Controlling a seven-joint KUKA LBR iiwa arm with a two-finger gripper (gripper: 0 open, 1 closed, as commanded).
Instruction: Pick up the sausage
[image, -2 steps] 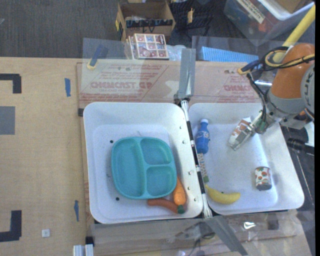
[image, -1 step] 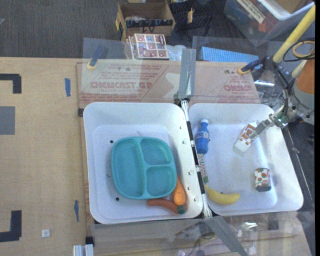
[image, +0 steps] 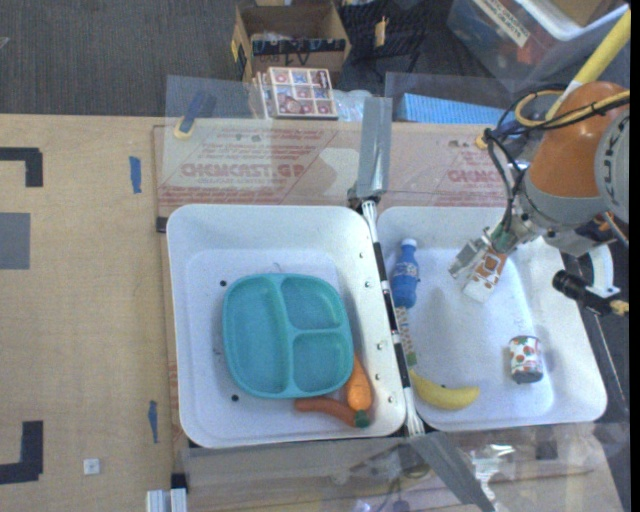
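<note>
The slim reddish-brown sausage (image: 322, 407) lies near the left white bin's (image: 190, 240) front edge, its long axis along that edge; an orange carrot (image: 359, 385) overlaps its right end. The grey two-finger gripper (image: 478, 262) hovers over the right bin's (image: 590, 400) back, fingers clasping a small white-and-orange carton (image: 485, 272).

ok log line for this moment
hand over right bin, near carton | sausage in left bin, by tray | not picked
</note>
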